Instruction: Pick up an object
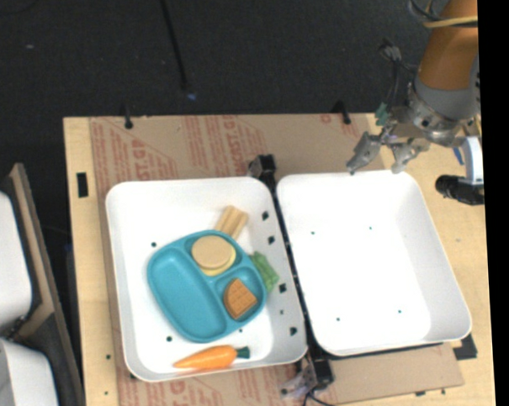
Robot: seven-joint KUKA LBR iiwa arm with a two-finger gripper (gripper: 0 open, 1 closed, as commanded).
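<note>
From the fixed camera above the bench we see 2 white bins side by side on a wooden board. The gripper (380, 156) hangs over the far rim of the right bin (428, 312), at its upper edge, with the orange band of the arm (446, 55) above it. Its 2 fingers stand apart, one splayed to each side, and nothing sits between them.

The things to pick all lie in the left bin (129, 212), well apart from the gripper. A blue divided tray (179, 298) rests in the middle of that bin. On the tray we see a round tan disc (214, 253) and, nearer us, a brown toast-like piece (240, 299). A pale wooden block (232, 220) touches the tray's far edge, a green piece (266, 271) lies just beside its right side, and a carrot (212, 357) lies near the bin's front wall.
</note>
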